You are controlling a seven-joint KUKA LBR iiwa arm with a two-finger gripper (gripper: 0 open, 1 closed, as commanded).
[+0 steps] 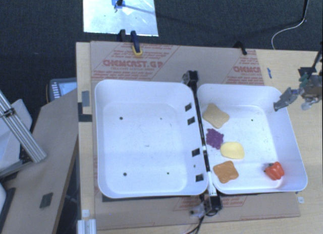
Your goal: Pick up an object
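The right bin (282,127) holds several small toy foods. A tan flat piece (215,115) lies near its upper left, with a purple grape cluster (214,137) just below. A yellow piece (232,150) and an orange piece (225,171) sit lower along the left side. A red pepper-like piece (273,170) rests in the lower right corner. My gripper (293,103) hangs at the bin's upper right rim, open, with nothing between its fingers. It is well apart from all the objects.
The left bin (106,127) lies beside the right one, with a black-clipped divider (198,127) between them. Both rest on a cardboard sheet (166,59). A shiny metal plate (120,6) lies on the dark floor behind. A cable (290,26) trails at the upper right.
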